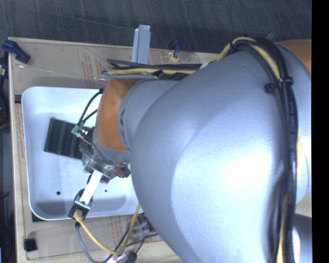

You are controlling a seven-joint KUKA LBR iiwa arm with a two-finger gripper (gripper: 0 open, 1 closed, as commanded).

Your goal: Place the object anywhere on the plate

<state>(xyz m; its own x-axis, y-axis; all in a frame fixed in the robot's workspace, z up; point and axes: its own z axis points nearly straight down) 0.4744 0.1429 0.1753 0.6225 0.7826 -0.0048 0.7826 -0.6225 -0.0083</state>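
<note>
While the black slab is lying flat on the floor of the left bin, toward its left wall, I am hanging my claw right at the slab's right edge. Touching or just above, can't tell; my wrist is covering it. Also can't tell how far the claw is open or whether it is gripping anything. My arm is blocking the rest of the bench. Judging: I am taking the slab as the object, and I am working the pick step, not yet the carry. The next move is calling for a firm grip on that edge, a clean lift off the bin floor, then a swing over to the plate and a release anywhere on it.
</note>
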